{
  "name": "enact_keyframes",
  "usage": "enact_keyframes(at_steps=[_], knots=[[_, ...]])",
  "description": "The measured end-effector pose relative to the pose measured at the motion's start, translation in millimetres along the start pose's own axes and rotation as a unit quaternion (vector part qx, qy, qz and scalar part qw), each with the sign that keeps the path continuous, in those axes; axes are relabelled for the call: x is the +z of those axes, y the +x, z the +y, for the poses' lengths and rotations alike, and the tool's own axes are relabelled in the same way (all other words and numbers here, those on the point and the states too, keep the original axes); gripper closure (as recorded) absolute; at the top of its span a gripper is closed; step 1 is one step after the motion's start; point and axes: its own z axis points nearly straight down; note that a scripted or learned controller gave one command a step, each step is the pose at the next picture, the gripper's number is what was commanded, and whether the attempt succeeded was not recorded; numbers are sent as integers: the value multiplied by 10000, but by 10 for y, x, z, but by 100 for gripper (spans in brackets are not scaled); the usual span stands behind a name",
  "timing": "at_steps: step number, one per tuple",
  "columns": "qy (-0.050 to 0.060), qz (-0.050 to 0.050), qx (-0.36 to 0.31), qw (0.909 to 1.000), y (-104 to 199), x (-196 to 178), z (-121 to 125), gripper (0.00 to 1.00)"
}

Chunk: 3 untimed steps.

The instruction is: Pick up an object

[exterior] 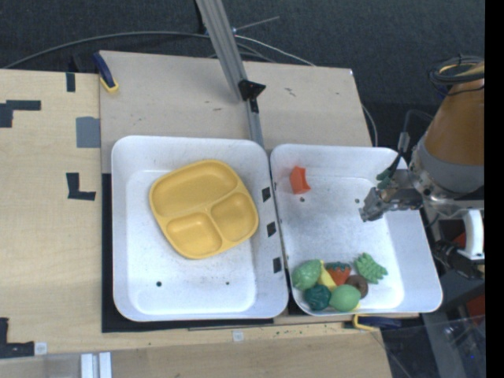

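A small orange block (299, 179) is seen in the right bin (409, 235), close to its far left corner. It lies alone on the white floor, well apart from the other toys. A pile of toy foods is gathered at the near edge of the same bin. In that pile, a light green round piece (308, 274) is seen at the left, a dark green piece (318, 297) is in front of it, and a bright green ball (344, 298) is beside that. A red piece (339, 272) is tucked in the middle, and a bumpy green leafy piece (370, 267) is at the right end.

The gripper (375, 208) is held over the right side of this bin, away from the orange block and from the pile. Nothing is seen between its tips, and it cannot be told if they are apart or together. The arm (457, 144) is seen coming in from the right, with its orange band above the wrist.

In the left bin (126, 235), 1 yellow plate (204, 208) with 3 parts is laid flat. The 2 bins are set side by side on a wooden bench (47, 211).
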Motion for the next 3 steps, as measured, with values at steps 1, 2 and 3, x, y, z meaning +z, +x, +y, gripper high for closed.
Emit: enact_keyframes(at_steps=[1,2,3], knots=[[37,15,-27,10000,556,155,-22,100],[42,15,-27,10000,1082,254,-127,100],[33,14,-33,10000,1564,191,-86,100]])
